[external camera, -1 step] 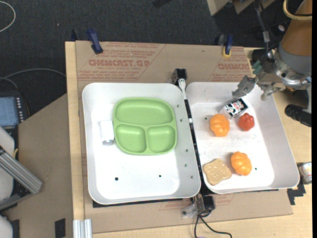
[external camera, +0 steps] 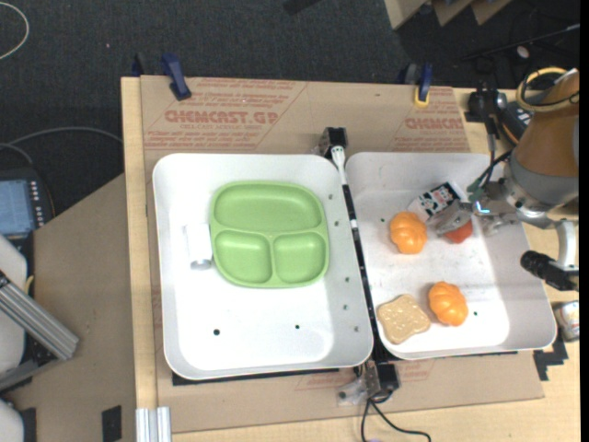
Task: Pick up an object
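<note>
the tan toast-shaped toy (external camera: 403, 318) lies nearest us in the right white bin (external camera: 515, 339); our gripper (external camera: 457, 221) sits low over the small red object (external camera: 458, 231), seemingly lining up a grasp.

Gripper (external camera: 457, 217) low in right bin (external camera: 515, 334) over red item (external camera: 459, 231), green tray (external camera: 270, 233) in left bin (external camera: 175, 274)

Left bin (external camera: 175, 247) white, holds pale green divided plate (external camera: 269, 233). Right bin (external camera: 515, 325) white: two orange fruit-like pieces (external camera: 408, 232) (external camera: 447, 303), tan cracker-shaped piece (external camera: 403, 318), red item (external camera: 457, 231) (partly hidden, probably a tomato), black-and-white patterned block (external camera: 436, 197). Bench (external camera: 138, 136) brown with red lettering.
</note>
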Action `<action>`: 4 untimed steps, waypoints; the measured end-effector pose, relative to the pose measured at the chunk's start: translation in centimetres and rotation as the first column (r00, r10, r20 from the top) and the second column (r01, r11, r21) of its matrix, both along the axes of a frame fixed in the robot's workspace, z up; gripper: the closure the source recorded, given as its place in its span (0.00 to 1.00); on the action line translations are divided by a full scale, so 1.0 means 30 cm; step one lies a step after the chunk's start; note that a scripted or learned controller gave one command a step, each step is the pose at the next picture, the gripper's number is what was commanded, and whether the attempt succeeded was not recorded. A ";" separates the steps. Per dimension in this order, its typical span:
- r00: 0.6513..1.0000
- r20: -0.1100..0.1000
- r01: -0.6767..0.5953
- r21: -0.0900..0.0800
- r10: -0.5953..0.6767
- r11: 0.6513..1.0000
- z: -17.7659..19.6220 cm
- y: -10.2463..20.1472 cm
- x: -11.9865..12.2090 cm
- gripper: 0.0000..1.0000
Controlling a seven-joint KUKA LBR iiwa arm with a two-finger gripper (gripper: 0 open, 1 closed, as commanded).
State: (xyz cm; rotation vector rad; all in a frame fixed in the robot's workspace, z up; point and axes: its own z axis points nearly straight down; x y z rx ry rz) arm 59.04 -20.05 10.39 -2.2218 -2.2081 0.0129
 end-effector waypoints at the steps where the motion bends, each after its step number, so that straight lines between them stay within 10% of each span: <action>1: 1.000 0.016 -0.005 -0.003 0.005 1.000 0.067 0.010 0.017 1.00; 2: 0.999 0.033 -0.010 -0.006 0.011 1.000 0.765 0.132 0.006 1.00; 3: 1.000 0.003 -0.004 0.003 0.004 1.000 0.573 0.193 -0.287 1.00; 4: 0.999 0.034 -0.005 -0.009 0.005 1.000 1.344 0.087 -0.371 1.00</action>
